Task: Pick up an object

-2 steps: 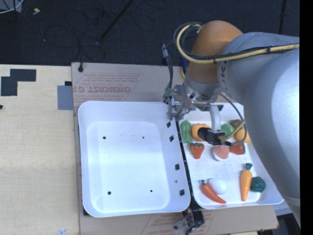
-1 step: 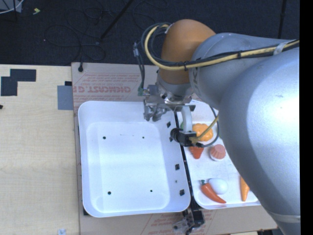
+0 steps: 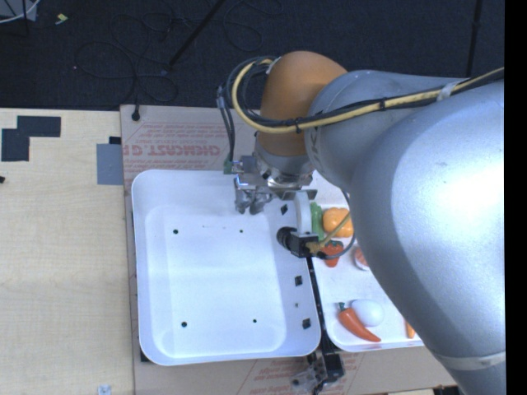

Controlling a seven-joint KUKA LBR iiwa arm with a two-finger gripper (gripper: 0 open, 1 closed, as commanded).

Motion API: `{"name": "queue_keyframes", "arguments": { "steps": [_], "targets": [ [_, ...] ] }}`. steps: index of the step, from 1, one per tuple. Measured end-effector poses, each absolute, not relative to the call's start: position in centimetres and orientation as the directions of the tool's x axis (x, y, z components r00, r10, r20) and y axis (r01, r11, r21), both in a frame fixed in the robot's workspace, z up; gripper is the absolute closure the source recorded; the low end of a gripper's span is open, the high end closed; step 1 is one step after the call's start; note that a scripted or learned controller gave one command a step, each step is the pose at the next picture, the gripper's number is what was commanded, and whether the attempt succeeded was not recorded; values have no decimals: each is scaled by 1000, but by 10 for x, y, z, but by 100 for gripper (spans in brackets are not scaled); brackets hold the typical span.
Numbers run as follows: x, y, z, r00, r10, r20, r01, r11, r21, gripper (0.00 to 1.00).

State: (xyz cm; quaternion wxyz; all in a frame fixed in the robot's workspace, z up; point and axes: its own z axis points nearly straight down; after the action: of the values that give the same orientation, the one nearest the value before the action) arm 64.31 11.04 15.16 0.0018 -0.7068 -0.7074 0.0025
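Note:
My gripper (image 3: 252, 202) hangs over the far right part of the left white bin (image 3: 156, 220), close to its back wall. Nothing shows under it or in its grasp. The objects lie in the right bin (image 3: 387, 342), mostly hidden by my arm. There, an orange round piece (image 3: 337, 220) sits beside a green piece (image 3: 316, 215). A small red item (image 3: 332, 259) lies just in front of them. Near the front of that bin, an orange-red carrot-shaped object (image 3: 356, 324) rests against a white egg-like one (image 3: 369, 310).
A partly hidden red-and-white piece (image 3: 361, 258) and a small orange bit (image 3: 409, 330) also lie in the right bin. The raised rims where the two bins meet (image 3: 315, 303) run just right of the gripper. The wooden bench (image 3: 62, 262) spreads to the left.

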Motion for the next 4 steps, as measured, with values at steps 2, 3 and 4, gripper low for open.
{"name": "queue_keyframes", "arguments": {
  "steps": [2,3,4],
  "targets": [
    [645,198,136,-4,1000,1,1000,4,0,100],
    [644,244,119,-2,1000,0,1000,2,-2,100],
    [571,242,85,2,1000,-3,1000,-2,-10,100]
  ]
}}
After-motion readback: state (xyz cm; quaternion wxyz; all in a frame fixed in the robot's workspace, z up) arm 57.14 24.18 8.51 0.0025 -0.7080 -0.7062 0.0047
